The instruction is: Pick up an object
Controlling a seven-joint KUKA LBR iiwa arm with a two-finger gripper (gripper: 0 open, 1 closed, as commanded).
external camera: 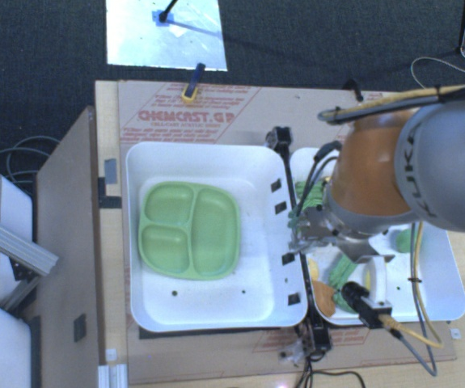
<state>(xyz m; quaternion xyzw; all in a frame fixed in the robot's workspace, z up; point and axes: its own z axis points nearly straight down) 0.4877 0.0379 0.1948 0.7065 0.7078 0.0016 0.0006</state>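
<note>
Claw (329, 245) down low in the right bin (446, 293) among green items (341, 269); can't tell its state, so no pickup confirmed; green tray (190, 229) untouched.

The bench (111, 241) carries a printed sheet (192, 113) under two white bins. Left bin (208, 162) at nine o'clock, right bin (450, 293) at three, touching.

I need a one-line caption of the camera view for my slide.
The KUKA arm reaches over the right bin of mixed items, while the left bin holds a green divided plate.
</note>
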